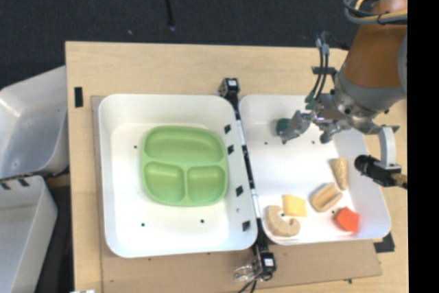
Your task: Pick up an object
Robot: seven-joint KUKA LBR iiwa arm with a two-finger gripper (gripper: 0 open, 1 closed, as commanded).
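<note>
Dark grey carpet surrounds a pale wooden bench [171, 68] that carries 2 shallow white bins side by side. Reaching in from the right is the grey arm [374, 51] with its orange band, angled down over the right bin [274, 161]. The left bin [123, 216] holds a green divided plate [184, 165] with 3 compartments, lying flat near its middle. At the arm's tip, the gripper [291, 127] hovers over the upper part of the right bin; how far apart its fingers stand cannot be told, and nothing is visibly held. 5 small objects cluster in that bin's lower right, well apart from the gripper: a tan bread roll [326, 197], a pale ring-shaped piece [282, 221], a cone [339, 172], a yellow wedge [294, 206] and an orange-red piece [348, 219].
</note>
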